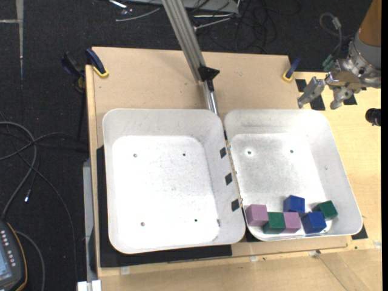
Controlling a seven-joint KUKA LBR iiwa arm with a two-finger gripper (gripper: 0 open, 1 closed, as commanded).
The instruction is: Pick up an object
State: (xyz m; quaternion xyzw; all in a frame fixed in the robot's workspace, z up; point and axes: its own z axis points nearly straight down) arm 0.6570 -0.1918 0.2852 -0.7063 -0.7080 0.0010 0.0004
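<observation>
Looking down on the bench (151,77), we saw two shallow white bins lying side by side on its tan top. The left bin (121,126) showed a speckled floor with a few small dark dots. The right bin (315,132) held all the blocks, gathered in its near corner against the front wall.

We counted six blocks there. A light purple block (257,213) sat at the left end of the cluster, and a dark green block (276,221) lay just beside it, touching or nearly so. Next came a second purple block (292,221), with a blue block (294,204) just behind it, farther from the front wall. Another blue block (314,222) sat to the right of those, and a second green block (328,209) lay just beyond it, closest to the bin's right wall.

We found the hand (325,93) well apart from the blocks, above the bench beyond the far right corner of the right bin. Its two grey fingers (309,93) were spread, with a clear gap between them, and nothing lay in that gap. The grey wrist (364,56) rose toward the upper right, with the orange band (371,23) above it.

A slanted metal pole (185,32) ran down from the top to the seam between the bins. Blue and yellow clamps (96,62) gripped the bench's far edge at both corners. Cables (24,156) trailed over the dark floor to the left.
</observation>
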